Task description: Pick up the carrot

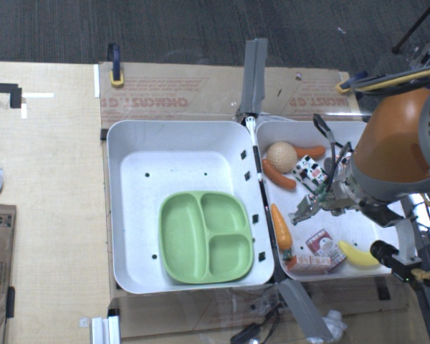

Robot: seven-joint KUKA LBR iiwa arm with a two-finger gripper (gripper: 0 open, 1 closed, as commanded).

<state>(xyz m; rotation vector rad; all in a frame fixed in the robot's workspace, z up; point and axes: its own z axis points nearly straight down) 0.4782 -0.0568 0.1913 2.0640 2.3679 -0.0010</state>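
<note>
carrot [280,228] just left of pincer [305,210], apart

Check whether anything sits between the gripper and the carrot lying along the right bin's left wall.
Nothing visible does. The gripper hangs over bare bin floor just right of the carrot. The small packet and banana lie farther right, off that line.

pale green divided plate [204,236] in the white left bin [129,192]. orange carrot [280,226], yellow banana [358,255], beige ball [280,153], red-and-white packet [317,243] in the white right bin [373,228]. orange-banded grey arm [394,149].
</note>
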